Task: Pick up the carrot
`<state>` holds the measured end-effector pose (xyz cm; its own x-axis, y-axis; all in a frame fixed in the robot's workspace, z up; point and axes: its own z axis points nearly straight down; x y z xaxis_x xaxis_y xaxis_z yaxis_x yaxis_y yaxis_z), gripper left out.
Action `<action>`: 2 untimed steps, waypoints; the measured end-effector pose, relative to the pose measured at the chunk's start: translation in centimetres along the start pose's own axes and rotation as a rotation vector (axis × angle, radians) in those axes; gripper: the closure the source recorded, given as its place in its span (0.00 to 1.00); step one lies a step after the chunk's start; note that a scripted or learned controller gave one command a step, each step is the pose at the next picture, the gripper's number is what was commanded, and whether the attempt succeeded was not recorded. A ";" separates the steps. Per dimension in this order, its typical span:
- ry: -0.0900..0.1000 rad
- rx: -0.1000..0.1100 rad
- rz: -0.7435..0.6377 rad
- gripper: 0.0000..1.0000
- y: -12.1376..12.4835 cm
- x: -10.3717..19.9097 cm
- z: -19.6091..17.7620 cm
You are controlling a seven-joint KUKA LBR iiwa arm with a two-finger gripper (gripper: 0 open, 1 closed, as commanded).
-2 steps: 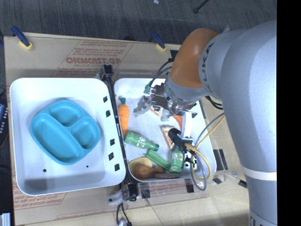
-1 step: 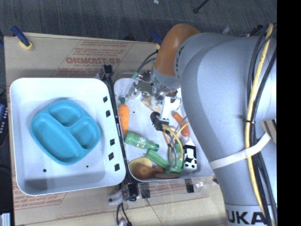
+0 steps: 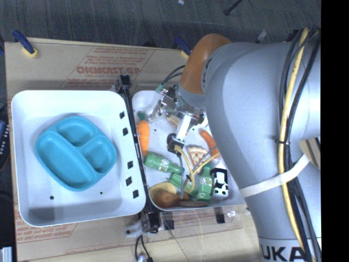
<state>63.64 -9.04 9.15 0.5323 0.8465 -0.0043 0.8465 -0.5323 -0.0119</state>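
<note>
The carrot (image 3: 143,136) lies along the left wall of the right bin (image 3: 140,98). The hand (image 3: 170,109) hovers just beside it, nearer the far edge, and I cannot tell how wide it stands. I'd bring it down across the carrot's middle, clear of that wall and the green bottle (image 3: 162,164). Printed cardboard covers the table (image 3: 82,64), which stands on dark carpet (image 3: 109,10).

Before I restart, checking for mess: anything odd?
Nothing looks damaged. The green bottle lies on its side near the carrot in the crowded right bin; the blue plate lies flat in the left bin.
</note>
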 end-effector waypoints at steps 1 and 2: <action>0.010 -0.011 0.118 0.00 1.3 1.9 -10.6; 0.000 0.005 0.005 0.00 1.0 0.6 0.5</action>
<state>64.77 -9.05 8.63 0.5367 0.8438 -0.0044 0.8436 -0.5367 -0.0169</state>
